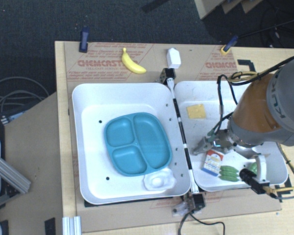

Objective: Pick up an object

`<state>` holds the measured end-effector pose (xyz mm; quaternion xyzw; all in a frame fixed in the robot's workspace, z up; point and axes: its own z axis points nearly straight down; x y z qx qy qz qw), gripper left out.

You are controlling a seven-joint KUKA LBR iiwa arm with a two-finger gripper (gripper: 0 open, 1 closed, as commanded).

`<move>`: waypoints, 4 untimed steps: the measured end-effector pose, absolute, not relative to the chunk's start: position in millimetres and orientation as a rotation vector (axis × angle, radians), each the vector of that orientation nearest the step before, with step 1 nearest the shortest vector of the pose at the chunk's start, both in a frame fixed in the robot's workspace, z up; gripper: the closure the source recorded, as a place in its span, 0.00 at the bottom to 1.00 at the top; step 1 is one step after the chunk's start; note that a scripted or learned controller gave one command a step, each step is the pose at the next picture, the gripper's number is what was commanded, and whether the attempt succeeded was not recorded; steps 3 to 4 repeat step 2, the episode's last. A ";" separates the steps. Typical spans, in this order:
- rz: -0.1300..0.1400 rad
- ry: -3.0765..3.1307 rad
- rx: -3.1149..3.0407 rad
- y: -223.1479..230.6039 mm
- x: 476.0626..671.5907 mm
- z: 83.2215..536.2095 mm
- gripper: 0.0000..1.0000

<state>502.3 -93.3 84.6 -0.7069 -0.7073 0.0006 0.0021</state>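
A: So where does the gripper (202,147) sit?

B: Low over the right bin (206,96), near that bin's left wall and about halfway down it. The grey arm (279,102), with its orange band (252,106), reaches in from the right and covers much of the bin's right half.

A: And the jaws?

B: Two thin metal fingers (200,149) point left, with a narrow gap showing between them. Nothing can be seen held in that gap.

A: What lies close by for picking?

B: A small red, white and blue box (212,161) lies just below and right of the fingertips, on the bin floor. A green pepper-like piece (230,173) lies beside the box, to its right. A yellow square block (196,111) rests farther up the bin, apart from the gripper.

A: And the left bin (88,102)?

B: It holds a blue divided plate (137,143) with three compartments, roughly in the middle. A clear, whitish plastic piece (158,180) touches the plate's near edge.

A: Anything outside the bins?

B: A banana (132,62) lies on the cardboard bench top (98,62) beyond the left bin. A small white object (173,58) sits at the far end of the seam between the bins.
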 end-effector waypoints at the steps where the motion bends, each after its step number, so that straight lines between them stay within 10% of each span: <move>1: 0.000 -2.222 -2.222 -96.7 508.6 84.2 0.00; 2: -0.001 -2.223 -2.223 -96.7 508.8 94.0 1.00; 4: -0.001 -2.223 -2.223 -96.7 508.8 94.0 1.00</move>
